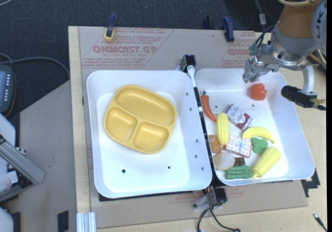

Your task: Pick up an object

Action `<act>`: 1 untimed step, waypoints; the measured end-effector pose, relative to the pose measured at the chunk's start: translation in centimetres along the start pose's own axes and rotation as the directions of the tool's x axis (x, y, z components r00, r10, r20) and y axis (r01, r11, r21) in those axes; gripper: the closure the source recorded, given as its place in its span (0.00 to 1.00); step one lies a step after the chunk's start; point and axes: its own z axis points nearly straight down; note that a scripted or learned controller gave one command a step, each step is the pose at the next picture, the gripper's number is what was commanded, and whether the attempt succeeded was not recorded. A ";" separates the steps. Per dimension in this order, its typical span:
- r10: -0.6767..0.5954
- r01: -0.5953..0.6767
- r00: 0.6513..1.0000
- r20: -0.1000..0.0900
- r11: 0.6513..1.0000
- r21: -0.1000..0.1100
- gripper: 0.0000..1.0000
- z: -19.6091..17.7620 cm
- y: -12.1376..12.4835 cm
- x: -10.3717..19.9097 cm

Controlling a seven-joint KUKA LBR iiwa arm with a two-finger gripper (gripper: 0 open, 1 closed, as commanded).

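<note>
One red tomato (257,91) lies just below the gripper (252,73); its grip state is unclear.

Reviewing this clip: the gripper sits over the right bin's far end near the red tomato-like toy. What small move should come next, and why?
Probably a short shift toward the near side, then straight down. The gripper hangs just beyond the red toy, nothing shows between its fingers, and that toy lies apart from the crowded pile around the corn cob in the right bin, so it looks like the easiest pick.
</note>
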 end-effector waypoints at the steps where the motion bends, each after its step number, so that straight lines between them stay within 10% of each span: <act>1: 0.000 0.000 1.000 0.000 1.000 0.001 1.00 -2.2 0.1 0.0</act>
